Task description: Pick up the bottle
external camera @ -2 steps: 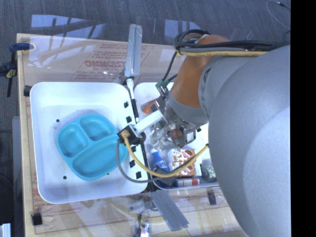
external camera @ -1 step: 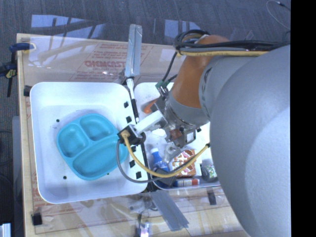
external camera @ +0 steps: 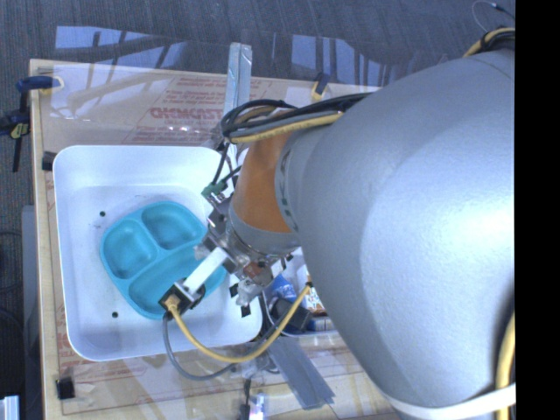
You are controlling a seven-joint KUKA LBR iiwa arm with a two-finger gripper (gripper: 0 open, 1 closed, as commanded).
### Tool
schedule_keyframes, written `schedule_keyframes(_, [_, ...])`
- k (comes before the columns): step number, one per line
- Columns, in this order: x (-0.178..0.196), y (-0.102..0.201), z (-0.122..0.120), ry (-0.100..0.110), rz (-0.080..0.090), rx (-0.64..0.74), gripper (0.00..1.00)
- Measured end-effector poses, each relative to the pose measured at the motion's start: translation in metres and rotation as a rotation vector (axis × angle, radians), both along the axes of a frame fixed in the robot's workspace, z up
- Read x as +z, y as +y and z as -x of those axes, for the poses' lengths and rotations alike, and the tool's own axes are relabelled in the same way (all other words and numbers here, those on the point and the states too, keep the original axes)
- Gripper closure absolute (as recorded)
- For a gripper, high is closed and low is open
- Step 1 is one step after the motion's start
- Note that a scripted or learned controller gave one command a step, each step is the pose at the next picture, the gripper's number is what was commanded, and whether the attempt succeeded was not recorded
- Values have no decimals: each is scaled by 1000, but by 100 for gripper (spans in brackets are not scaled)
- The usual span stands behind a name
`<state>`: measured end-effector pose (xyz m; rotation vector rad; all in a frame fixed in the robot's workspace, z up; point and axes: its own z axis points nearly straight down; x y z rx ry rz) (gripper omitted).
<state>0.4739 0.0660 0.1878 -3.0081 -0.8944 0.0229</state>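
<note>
Dark grey carpet surrounds the plywood tabletop [external camera: 131, 94], clear plastic sheet over its far edge. Shallow white plastic bin [external camera: 74, 199] sits at the tabletop's left side; a light-blue three-compartment plastic plate [external camera: 144, 243] lies flat in it, toward the bin's near right part. Big grey arm with orange band [external camera: 262, 191] fills the tabletop's right side, wrist hanging over the bin's right edge. Hand [external camera: 249, 291] sits low at that edge, just right of the plate; cannot tell its state, wrist hardware and yellow cable [external camera: 210, 346] hide it. Bottle: small blue-and-white item [external camera: 282, 289] just right of the hand, near the tabletop's near edge, mostly hidden, probably it, unsure. Blue clamp [external camera: 35, 84] on the far left corner.
</note>
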Motion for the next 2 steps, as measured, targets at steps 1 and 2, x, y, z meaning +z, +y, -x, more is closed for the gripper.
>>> schedule_keyframes(1, [12, -22, -63, -6, 4, -371, 0])
schedule_keyframes(2, [159, 26, -2, -9, 3, -191, 0])
